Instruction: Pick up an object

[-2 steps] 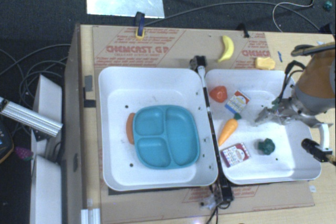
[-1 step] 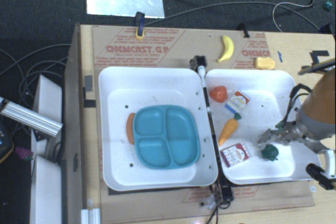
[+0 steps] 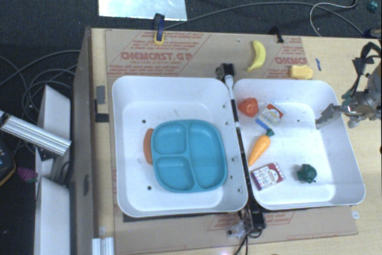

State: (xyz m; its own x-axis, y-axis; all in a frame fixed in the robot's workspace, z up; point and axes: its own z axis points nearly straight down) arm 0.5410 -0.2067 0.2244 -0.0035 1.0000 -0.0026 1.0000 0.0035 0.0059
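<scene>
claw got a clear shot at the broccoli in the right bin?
Probably yes. The claw hangs over the right bin's right side, and the broccoli lies apart on bare floor, below it in the view. The nearest item, the red-and-white packet, sits well to its left, so nothing crowds it.

Fixed high above the bench [image 3: 179,48], looking down at a slant toward twelve o'clock, both bins [image 3: 128,128] framed.

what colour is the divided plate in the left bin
Light blue: the divided plate shows best in the camera view, lying in the left bin.
</scene>
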